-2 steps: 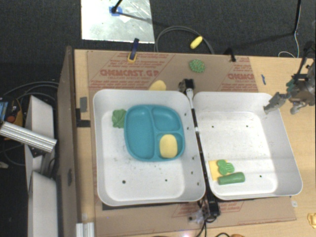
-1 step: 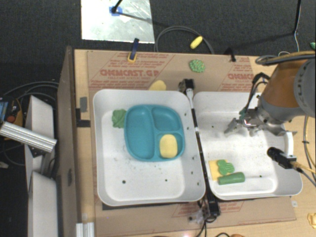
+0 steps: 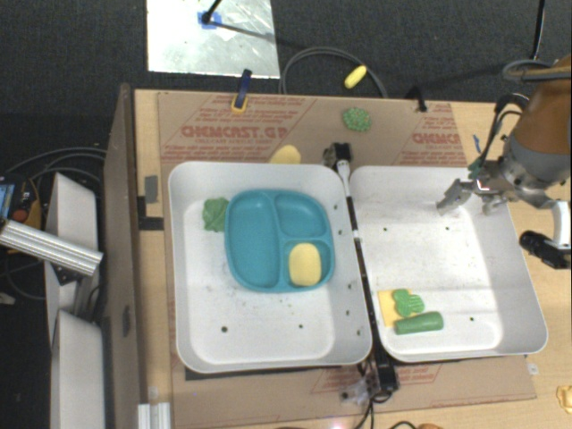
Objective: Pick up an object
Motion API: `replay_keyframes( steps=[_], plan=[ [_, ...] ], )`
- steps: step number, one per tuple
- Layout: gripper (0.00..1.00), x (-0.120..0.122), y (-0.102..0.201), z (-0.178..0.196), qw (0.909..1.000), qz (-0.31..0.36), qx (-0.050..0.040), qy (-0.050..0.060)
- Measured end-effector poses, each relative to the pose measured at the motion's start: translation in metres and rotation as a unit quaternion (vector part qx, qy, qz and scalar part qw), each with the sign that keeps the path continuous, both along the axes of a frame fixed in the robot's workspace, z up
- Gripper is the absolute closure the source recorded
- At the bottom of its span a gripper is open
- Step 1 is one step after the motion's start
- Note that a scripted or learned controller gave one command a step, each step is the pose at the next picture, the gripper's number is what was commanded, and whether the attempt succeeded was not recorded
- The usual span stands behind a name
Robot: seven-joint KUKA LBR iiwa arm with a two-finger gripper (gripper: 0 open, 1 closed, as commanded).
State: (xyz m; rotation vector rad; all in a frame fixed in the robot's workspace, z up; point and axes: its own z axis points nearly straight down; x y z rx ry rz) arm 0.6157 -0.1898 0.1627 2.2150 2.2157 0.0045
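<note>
Three small things lie in the lower left of the right bin: a green cucumber-like piece, touching a green leafy piece above it, which rests on a yellow block. The claw hangs over that bin's upper right part, well apart from them, fingers spread and grasping nothing. In the left bin sits one blue divided plate with one yellow egg-shaped item in its lower right compartment; one green leafy piece touches the plate's upper left edge. On the surface above the bins lie one yellow item and one green item.
</note>
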Motion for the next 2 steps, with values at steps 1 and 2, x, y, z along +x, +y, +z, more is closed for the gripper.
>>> replay_keyframes(
  steps=[1,2],
  plan=[
    [0.00,0.009,-0.017,-0.083,1.0000,0.000,0.0017,0.005],
    [0.00,-0.062,-0.017,-0.079,1.0000,-0.001,0.0028,0.006]
  ],
)
